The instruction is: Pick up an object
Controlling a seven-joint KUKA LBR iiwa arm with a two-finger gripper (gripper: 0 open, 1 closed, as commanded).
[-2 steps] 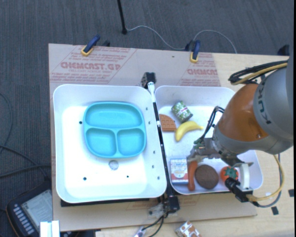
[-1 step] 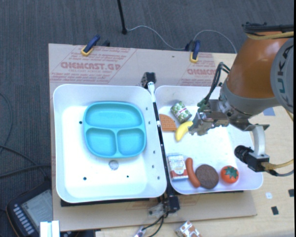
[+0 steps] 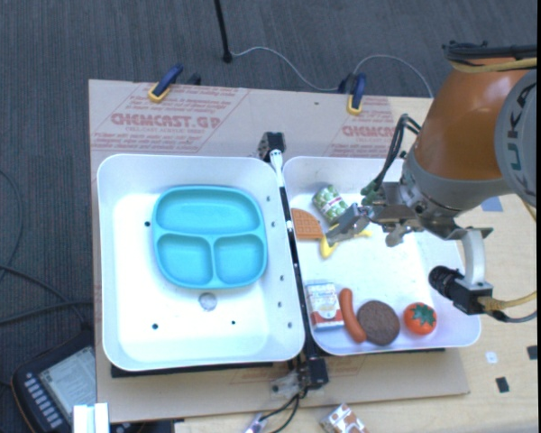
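Along the near edge of the right bin (image 3: 451,336) lie four things in a row: a small packet (image 3: 321,303) by the near left corner, a red sausage (image 3: 350,315) just beside it, a round brown cookie (image 3: 378,322) touching the sausage, and a tomato (image 3: 420,318) toward the near right corner. In the left bin (image 3: 126,242) a blue divided plate (image 3: 210,236) sits near the middle, with a small clear disc (image 3: 207,302) just in front of it.

Farther back in the right bin, close to its left wall, an orange waffle-like piece (image 3: 307,224) lies next to a yellow thing (image 3: 329,242), perhaps a banana, which is partly hidden by the hand (image 3: 346,225). The hand's fingers look slightly spread over that yellow thing, though the view is too poor to say whether they pinch it. A green can (image 3: 329,203) lies on its side just behind the hand. At the bench's far edge sit two clamps (image 3: 166,82).
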